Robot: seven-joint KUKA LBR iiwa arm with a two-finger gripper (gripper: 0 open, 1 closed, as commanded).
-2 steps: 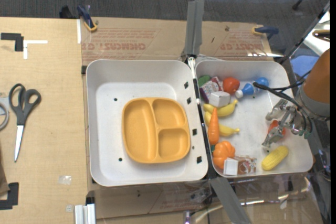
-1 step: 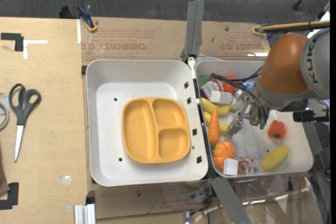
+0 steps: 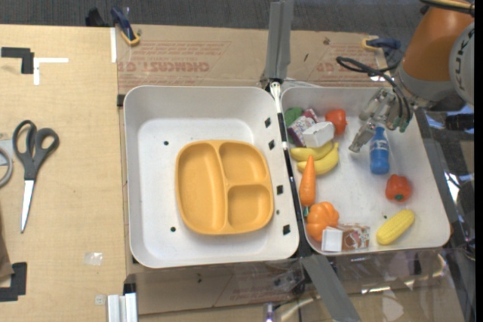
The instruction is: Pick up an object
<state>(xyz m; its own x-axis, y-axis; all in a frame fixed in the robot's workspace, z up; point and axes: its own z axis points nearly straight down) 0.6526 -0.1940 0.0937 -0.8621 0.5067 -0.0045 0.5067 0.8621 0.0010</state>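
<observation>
So the thing closest to getting grabbed looks like the small blue plastic bottle (image 3: pixel 379 151), standing roughly upright near the far right side of the right-hand white bin (image 3: pixel 432 185), a bit in from the right wall. The grey two-finger gripper (image 3: pixel 367 133) is hanging right beside it on the left, basically touching or just off its top, with the fingers spread apart and nothing pinched between them as far as I can see. The arm (image 3: pixel 436 49) with its orange band comes in over the bin's far right corner. Just past the bottle toward the near edge there's a red toy bell pepper (image 3: pixel 398 188), and nearer the near right corner a yellow toy corn cob (image 3: pixel 395 226). Left of the gripper, at the far left part of the bin, sits a red toy tomato (image 3: pixel 336 120), a white and purple carton (image 3: pixel 310 132) and something green (image 3: pixel 293 117) tucked behind it. Below those is a yellow toy banana bunch (image 3: pixel 321 157), then an orange toy carrot (image 3: pixel 307 181) along the left wall, an orange toy pepper (image 3: pixel 321 216), and a small flat printed packet (image 3: pixel 346 237) at the near edge. The left-hand white bin (image 3: pixel 143 185) holds a yellow three-compartment plastic plate (image 3: pixel 225 186) about in its middle. Out on the bench's left edge lie grey-handled scissors (image 3: pixel 31 162).
</observation>
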